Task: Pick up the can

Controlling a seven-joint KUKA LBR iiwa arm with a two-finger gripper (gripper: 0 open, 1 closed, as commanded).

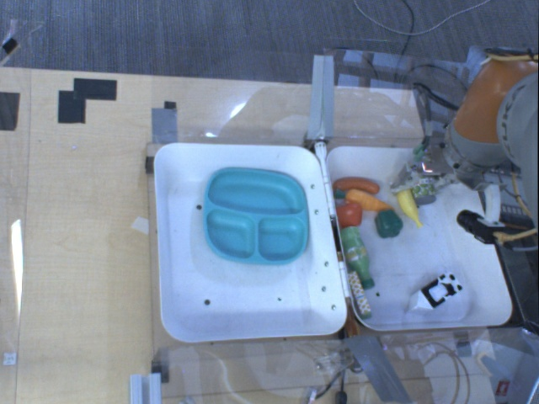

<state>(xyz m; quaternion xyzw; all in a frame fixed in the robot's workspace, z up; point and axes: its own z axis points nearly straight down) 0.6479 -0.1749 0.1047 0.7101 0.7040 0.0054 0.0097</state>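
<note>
Two shallow white bins sit side by side. Nearest, toward five o'clock in the right bin (pixel 480 310), lies a white card with black marks (pixel 440 293). At eight o'clock a green bottle (pixel 357 256) lies along the left wall. The blue divided plate (pixel 257 215) rests in the middle of the left bin (pixel 181 251). Farther back, the dark green can (pixel 388 223) stands just left of the right bin's centre, with a red tomato (pixel 349 215) at its nine o'clock. Beyond lie a carrot (pixel 368 199), a sausage (pixel 357 183) and a yellow banana-like piece (pixel 408 205). The gripper (pixel 423 178) hangs at the can's one o'clock, apart from it; its grasp cannot be told.
</note>
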